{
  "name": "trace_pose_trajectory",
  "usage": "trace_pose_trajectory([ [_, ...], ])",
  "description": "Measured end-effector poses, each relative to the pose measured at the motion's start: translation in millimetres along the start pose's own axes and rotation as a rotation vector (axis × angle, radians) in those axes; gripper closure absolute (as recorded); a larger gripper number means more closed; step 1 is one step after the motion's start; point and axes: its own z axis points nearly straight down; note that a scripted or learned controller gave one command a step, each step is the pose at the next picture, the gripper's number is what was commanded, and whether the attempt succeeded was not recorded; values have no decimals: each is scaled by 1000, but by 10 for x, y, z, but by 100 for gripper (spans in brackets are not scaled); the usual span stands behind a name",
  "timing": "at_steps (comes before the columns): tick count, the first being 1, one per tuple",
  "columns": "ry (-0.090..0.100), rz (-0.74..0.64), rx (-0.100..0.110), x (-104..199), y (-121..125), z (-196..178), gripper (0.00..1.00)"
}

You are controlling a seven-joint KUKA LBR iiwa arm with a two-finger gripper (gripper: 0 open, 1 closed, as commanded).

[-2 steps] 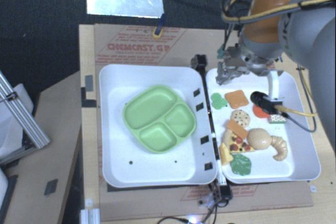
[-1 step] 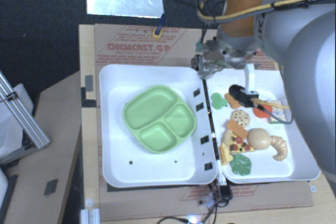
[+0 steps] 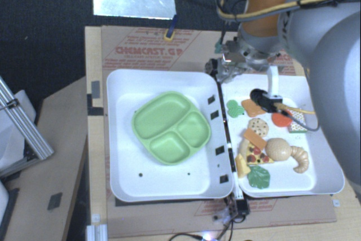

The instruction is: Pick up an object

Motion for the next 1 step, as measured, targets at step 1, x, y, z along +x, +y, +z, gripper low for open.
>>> trace_pose_trajectory([
  [1, 0, -4, -1, 86, 47, -19, 100],
])
